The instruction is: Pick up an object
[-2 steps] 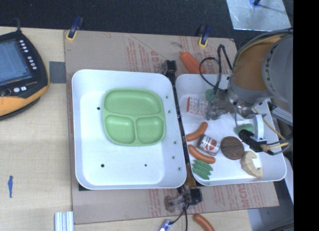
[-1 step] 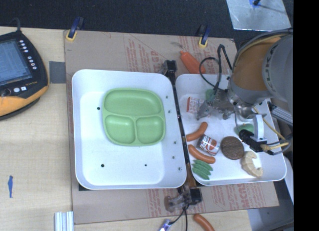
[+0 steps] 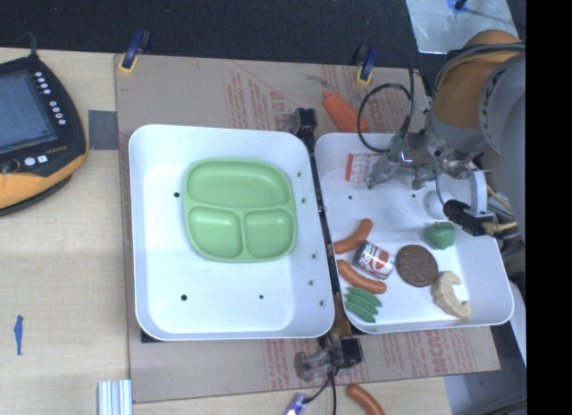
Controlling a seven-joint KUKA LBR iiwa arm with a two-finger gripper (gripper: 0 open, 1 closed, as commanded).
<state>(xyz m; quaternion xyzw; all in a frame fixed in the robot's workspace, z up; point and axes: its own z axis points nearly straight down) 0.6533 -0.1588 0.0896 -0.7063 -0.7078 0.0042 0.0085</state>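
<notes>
We see a cluster of small toy foods in the right bin (image 3: 500, 310), toward its front edge: two glossy orange sausages (image 3: 351, 235), a small cylindrical can (image 3: 374, 260), a flat brown ridged disc (image 3: 416, 265), a knobbly green pea pod (image 3: 362, 303), a pale curved piece (image 3: 450, 294) at the front right corner, and a rounded green lump (image 3: 439, 235). A red-and-white packet (image 3: 358, 168) lies near the back edge. The gripper (image 3: 393, 169) hangs just beside that packet, and we cannot tell how its metal tip is set or whether it holds anything. The left bin (image 3: 152, 225) carries a smooth, pale green plate (image 3: 239, 208) with three compartments. An orange carrot (image 3: 340, 113) lies on the cardboard behind the bins.
</notes>
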